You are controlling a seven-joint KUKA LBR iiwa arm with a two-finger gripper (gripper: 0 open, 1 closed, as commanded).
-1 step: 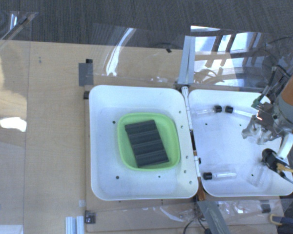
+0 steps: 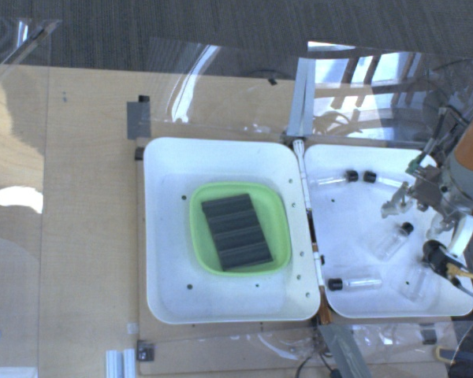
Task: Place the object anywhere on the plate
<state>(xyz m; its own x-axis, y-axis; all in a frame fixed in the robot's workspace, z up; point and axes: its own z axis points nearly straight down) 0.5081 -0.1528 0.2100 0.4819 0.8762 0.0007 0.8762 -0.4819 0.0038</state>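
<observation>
Camera view, L to R: dark grooved block [image 2: 236, 231] already lies on green plate [image 2: 277, 225] in left bin [image 2: 162, 235]. Clear tubes [image 2: 353, 282] in right bin [image 2: 339, 164]. Claw [image 2: 422, 197] at right: open/closed can't tell. Risk: wrong item grabbed; tubes nearly invisible.

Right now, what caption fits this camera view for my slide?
Dark ribbed rectangular block lies on the square green plate in the left white bin; the tool hovers over the right white bin.

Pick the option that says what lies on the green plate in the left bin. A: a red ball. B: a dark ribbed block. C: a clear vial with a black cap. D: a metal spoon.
B: a dark ribbed block lies on the green plate in the left bin; the clear vials are in the right bin.
</observation>
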